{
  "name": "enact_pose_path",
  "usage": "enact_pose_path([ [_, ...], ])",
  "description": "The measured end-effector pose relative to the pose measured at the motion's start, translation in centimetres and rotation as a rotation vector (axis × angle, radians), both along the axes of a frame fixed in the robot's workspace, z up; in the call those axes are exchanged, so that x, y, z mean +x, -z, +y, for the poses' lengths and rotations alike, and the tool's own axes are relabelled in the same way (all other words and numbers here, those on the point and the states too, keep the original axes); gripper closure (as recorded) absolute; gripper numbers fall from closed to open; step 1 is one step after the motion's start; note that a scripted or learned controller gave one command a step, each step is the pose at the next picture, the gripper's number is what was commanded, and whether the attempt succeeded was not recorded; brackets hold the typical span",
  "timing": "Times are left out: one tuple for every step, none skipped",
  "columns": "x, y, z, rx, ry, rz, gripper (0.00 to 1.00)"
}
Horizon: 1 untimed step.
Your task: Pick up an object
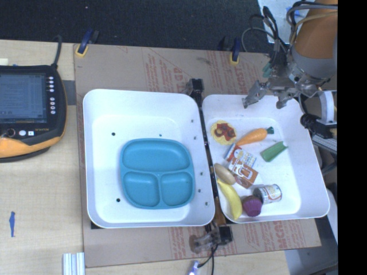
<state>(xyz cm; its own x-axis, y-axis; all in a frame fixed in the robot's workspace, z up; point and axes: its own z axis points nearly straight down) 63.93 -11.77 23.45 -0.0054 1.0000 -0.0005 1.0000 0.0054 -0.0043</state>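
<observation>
You see the fingers point(267, 100) spread wide apart with nothing between them, hanging over the far edge of the right bin point(304, 171). Everything you could pick lies nearer the camera than the fingers. Closest to them, down and to the left, is a small pizza toy point(223, 132), with a carrot point(253, 136) just beside it. A green piece point(273, 150) sits almost straight below the fingers. Farther from them lie a red-and-white packet point(243, 167), a banana point(229, 198), a purple piece point(252, 205) and a can point(268, 193), clustered at the bin's near end. Well off to the fingers' left, the left bin point(103, 153) holds a blue divided plate point(157, 172). A tablet-like pendant point(28, 110) rests on the desk point(40, 211).
</observation>
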Motion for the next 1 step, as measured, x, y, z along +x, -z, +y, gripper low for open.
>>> enact_pose_path([
  [-1.95,12.01,0.09,-0.001,-0.001,-0.004,0.0],
])
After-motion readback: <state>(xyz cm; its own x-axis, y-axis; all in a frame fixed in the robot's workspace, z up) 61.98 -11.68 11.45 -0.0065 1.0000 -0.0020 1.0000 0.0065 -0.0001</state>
